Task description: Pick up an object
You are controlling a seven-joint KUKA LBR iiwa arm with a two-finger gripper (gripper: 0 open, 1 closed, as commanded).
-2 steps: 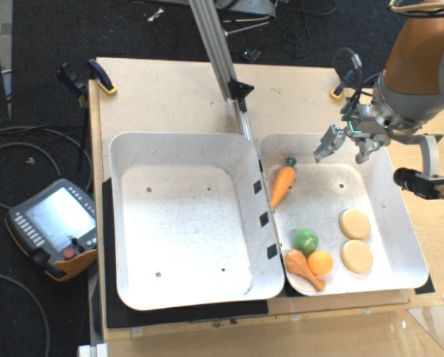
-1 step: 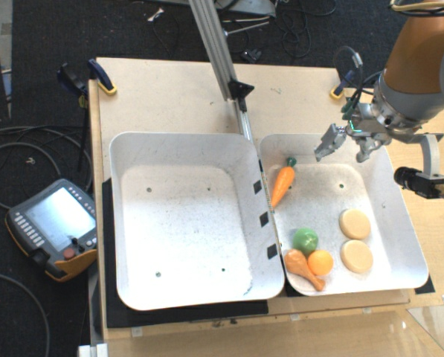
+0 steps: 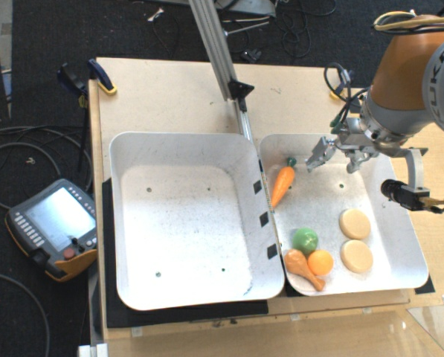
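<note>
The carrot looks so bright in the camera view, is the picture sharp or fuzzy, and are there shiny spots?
In the camera view the carrot looks sharp and clearly lit; the two tan round pieces beside it are crisp too. The right bin shows soft even light with faint shadows, no strong glare. The gripper looks slightly soft at its edges.

The 2 shallow white bins (image 3: 181, 214) look like matt plastic, lightly speckled. The pale counter (image 3: 169, 95) beneath reads as smooth wood. A glossy orange plastic carrot (image 3: 282, 184) lies by the right bin's left wall; 2 matt beige discs (image 3: 355, 240) sit near its right edge. The slanted grey pole (image 3: 210, 32) has a brushed metal sheen.
</note>
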